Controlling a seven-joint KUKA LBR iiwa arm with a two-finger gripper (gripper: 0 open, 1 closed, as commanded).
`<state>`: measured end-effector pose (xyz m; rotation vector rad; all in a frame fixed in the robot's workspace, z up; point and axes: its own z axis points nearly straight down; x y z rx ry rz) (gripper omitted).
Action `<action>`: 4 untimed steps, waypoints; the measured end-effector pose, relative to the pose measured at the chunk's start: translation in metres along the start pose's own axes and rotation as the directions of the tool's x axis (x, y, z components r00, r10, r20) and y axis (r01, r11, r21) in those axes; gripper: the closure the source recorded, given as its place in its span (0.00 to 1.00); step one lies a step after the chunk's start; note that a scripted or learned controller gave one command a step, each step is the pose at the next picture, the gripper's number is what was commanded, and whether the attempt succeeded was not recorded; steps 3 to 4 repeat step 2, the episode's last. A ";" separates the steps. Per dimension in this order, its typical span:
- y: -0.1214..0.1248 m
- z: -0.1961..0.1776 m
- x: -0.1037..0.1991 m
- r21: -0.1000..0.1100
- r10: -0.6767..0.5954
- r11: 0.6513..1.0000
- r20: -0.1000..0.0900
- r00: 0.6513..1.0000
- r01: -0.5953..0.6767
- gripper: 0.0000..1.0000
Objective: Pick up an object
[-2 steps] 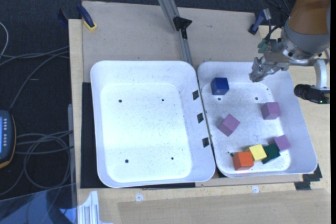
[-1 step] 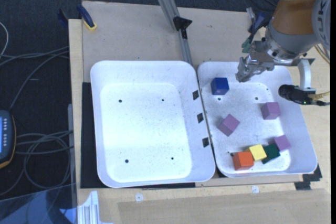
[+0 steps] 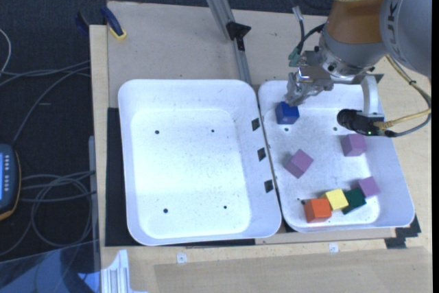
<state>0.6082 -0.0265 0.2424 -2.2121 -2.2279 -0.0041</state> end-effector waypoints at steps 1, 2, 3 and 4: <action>-0.013 0.010 0.049 0.003 0.001 1.000 0.001 1.000 -0.001 1.00; -0.022 -0.003 0.104 -0.002 -0.001 1.000 0.000 1.000 0.001 1.00; -0.022 -0.003 0.104 -0.002 -0.001 1.000 0.000 1.000 0.001 1.00; -0.022 -0.003 0.104 -0.002 -0.001 1.000 0.000 1.000 0.001 1.00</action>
